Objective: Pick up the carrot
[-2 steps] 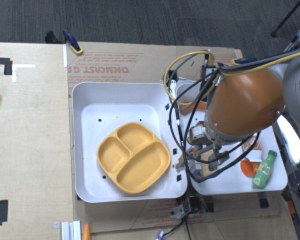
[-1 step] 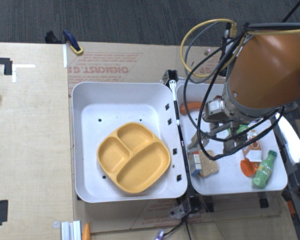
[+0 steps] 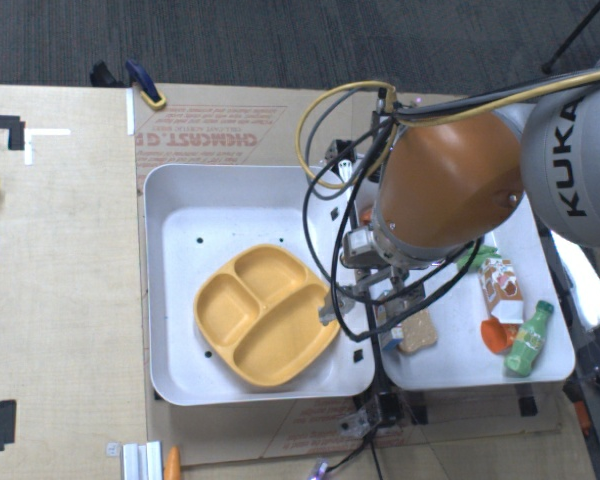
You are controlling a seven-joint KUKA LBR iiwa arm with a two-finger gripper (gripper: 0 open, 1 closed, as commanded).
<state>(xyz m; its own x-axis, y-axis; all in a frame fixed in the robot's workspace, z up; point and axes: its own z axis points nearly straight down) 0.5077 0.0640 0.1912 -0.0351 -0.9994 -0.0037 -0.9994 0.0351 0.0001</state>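
Carrot [image 3: 494,334] sits in right bin [image 3: 550,368], touching green bottle [image 3: 528,339] and packet [image 3: 501,286]. Tool [image 3: 380,303] hangs by the bins' shared wall, well apart from it; finger state unclear. Risk: descent there hits wall or cracker [image 3: 417,334], or grabs bottle instead.

This is a robot lab: a big KUKA arm [image 3: 460,183] with loose cables [image 3: 325,183] reaches over white bins [image 3: 170,268] on a table [image 3: 60,298].
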